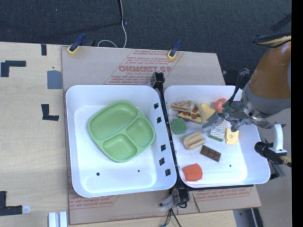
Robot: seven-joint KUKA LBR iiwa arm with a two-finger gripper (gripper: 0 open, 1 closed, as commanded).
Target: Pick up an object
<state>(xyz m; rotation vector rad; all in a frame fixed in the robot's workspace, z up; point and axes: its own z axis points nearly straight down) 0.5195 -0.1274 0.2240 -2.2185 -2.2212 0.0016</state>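
Near edge of the right bin (255,176): an orange-red block (192,172) lies alone by the near-left corner. Just beyond it, a brown chocolate bar (210,153) and a tan bread roll (193,140) sit mid-bin, close but apart. Right of the roll, a yellow cheese wedge (231,136) lies just beside a small green-and-white speckled item (217,134).

The gripper (221,122) hangs over this cluster w/ arm coming in from the right; its grey fingers look spread, one angled left toward the roll, nothing seen pinched btwn them. Whether a tip touches the speckled item can't be told.

Further back: a green ridged round piece (178,126) near the divider, a sandwich-like piece (186,111) w/ red and yellow layers, a pale yellow piece (207,110), and an orange-red item (220,104) partly behind the gripper.

Left bin (75,98) holds a green divided plate (121,131), three compartments, lying flat, roughly centre.

Far side: yellow clamps (73,48) w/ blue handles pin the cardboard sheet (137,67) under both bins.
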